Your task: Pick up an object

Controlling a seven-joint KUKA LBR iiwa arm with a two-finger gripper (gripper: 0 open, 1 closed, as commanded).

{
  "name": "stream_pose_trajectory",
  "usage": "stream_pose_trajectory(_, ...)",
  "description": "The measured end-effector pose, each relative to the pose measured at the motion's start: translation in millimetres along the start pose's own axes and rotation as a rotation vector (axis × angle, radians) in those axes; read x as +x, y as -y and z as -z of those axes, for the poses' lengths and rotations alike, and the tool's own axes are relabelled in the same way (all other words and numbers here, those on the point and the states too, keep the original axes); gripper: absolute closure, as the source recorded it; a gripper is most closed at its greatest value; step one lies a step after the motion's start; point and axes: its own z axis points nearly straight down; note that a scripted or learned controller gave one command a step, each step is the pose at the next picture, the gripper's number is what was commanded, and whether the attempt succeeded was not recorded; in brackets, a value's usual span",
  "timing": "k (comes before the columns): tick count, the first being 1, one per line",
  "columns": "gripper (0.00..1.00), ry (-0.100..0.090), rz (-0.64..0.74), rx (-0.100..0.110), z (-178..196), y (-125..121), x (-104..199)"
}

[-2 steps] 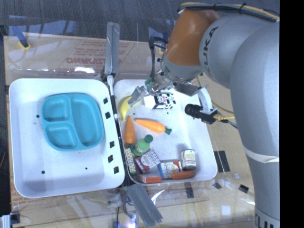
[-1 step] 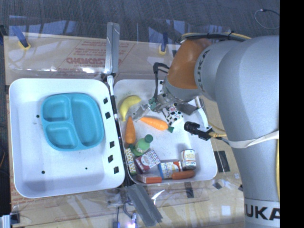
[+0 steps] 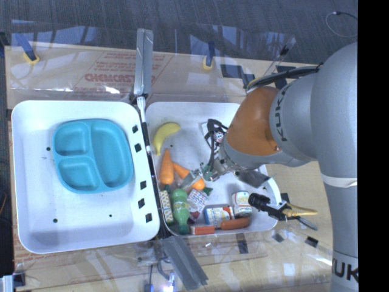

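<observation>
The grey arm (image 3: 331, 132) fills the right side of the bench, its orange band (image 3: 258, 123) hanging over the right bin (image 3: 188, 111). Below that band the gripper (image 3: 209, 172) reaches down into the middle of the bin, right at the edge of the pile of toy food. I cannot tell from here whether its fingers are apart or together, and nothing is plainly caught between them.

The left bin (image 3: 30, 224) holds a blue divided plate (image 3: 92, 154), lying flat toward the upper part of the bin, its three hollows facing up.

In the right bin the things crowd the left wall and the near edge. A yellow banana (image 3: 163, 134) lies highest up, curved, its long axis running from upper right down to lower left, well apart from the gripper. Below it an orange carrot (image 3: 166, 168) lies close along the left wall, long axis nearly up and down, the narrow tip pointing toward the banana. A second, smaller orange piece (image 3: 182, 171) slants away to the carrot's right, just beside the gripper. A green bottle (image 3: 180, 207) lies below the carrot, lengthwise toward the near edge. Along that near edge a small can (image 3: 242, 204) and a red sausage-shaped piece (image 3: 234, 224) lie sideways, long axes running left to right.
</observation>
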Motion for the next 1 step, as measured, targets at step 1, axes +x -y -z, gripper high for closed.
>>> stream_pose_trajectory(1, 1.0, 0.0, 0.005, 0.0, 9.8, -0.4, -0.1)
